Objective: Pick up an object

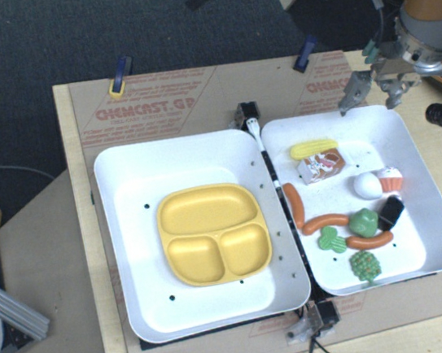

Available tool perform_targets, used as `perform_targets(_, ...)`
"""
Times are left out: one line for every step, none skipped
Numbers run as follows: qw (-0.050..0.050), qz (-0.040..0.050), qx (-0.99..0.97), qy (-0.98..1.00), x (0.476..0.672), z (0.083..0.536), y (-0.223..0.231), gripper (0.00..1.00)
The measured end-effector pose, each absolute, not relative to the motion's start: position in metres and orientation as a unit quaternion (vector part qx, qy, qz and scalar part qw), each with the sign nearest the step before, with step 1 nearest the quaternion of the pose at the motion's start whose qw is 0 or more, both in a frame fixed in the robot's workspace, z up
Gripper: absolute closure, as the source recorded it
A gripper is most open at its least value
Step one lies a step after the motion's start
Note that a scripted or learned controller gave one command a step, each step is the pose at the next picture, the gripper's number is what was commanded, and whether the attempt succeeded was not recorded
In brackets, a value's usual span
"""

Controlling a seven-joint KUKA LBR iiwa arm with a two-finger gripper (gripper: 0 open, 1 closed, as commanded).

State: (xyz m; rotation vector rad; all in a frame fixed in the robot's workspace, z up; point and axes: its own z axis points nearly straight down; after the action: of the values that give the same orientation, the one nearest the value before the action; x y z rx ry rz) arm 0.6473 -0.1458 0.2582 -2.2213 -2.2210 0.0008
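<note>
My gripper (373, 94) hangs above the far edge of the right bin (428, 182), its two grey fingers spread apart with nothing between them. Below it in that bin lie several toy foods: a yellow corn cob (313, 148), a red-and-white packet (321, 166), a white egg (366, 186), an orange-and-white cupcake (390, 179), a black block (390, 210), sausages (293, 204) (325, 222), a green broccoli piece (364, 222), a small green vegetable (330, 238) and a green bunch of grapes (365, 266). All of them rest on the bin floor, apart from the gripper.
The left bin (130, 226) holds a yellow divided plate (213, 232). A black divider clip (247, 114) sits between the bins at the far side. Blue clamps (118, 77) (304, 55) pin the cardboard base. Cables and equipment stand at the back right.
</note>
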Motion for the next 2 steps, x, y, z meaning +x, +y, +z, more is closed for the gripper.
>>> perform_targets(0.002, 0.0014, -0.707, -0.707, 0.646, 0.216, -0.146, 0.00)
perform_targets(0.004, 0.0021, -0.707, -0.707, 0.641, 0.154, -0.140, 0.00)
